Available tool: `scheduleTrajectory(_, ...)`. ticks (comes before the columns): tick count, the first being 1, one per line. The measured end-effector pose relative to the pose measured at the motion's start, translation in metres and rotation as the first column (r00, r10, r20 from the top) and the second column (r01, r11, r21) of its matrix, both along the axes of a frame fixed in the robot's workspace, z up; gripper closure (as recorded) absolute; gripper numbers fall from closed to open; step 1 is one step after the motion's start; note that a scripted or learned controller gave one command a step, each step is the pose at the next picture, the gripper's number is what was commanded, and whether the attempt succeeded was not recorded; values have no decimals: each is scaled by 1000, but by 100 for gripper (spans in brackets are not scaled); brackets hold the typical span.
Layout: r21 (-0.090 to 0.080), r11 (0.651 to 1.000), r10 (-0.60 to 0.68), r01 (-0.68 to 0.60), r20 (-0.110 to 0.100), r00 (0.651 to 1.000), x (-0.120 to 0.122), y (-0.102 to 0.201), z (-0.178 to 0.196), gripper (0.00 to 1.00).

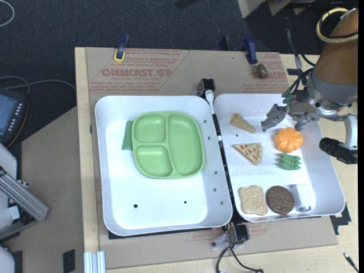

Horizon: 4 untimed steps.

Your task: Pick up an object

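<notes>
The tool [286, 117], its two fingers spread and grasping nothing, hangs over the right white bin [333, 181], just beside the orange toy pumpkin [288, 140].

Two white bins, the left bin [114, 169] and the right bin [324, 175], sit on a tan cardboard-coloured surface [85, 152] printed with faded red lettering. A pale green divided plate [169, 144] lies in the left one. In the right one: an orange pumpkin [289, 140], a dark green leafy piece [290, 162], a tan wedge [243, 123], a tan waffle slice with red grid marks [249, 152], a beige bread slice [252, 200] and a brown round cookie [280, 199]. The arm [338, 56] is orange above grey, with a grey metal tool [287, 115].
</notes>
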<state>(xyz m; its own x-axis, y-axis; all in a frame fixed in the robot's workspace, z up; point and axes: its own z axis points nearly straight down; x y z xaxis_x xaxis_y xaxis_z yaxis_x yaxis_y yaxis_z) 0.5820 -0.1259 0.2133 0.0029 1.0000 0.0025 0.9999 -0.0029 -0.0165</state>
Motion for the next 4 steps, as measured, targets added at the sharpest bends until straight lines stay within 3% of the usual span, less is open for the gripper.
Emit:
scheduleTrajectory(1, -2, 1000, 3, -3, 15, 1000, 3, 0, 8, 0)
scheduleTrajectory(3, -1, 1000, 2, -2, 11, 1000, 3, 11, -87, 0)
scheduleTrajectory(4, 1, 1000, 2, -2, 21, 1000, 6, 12, -125, 0)
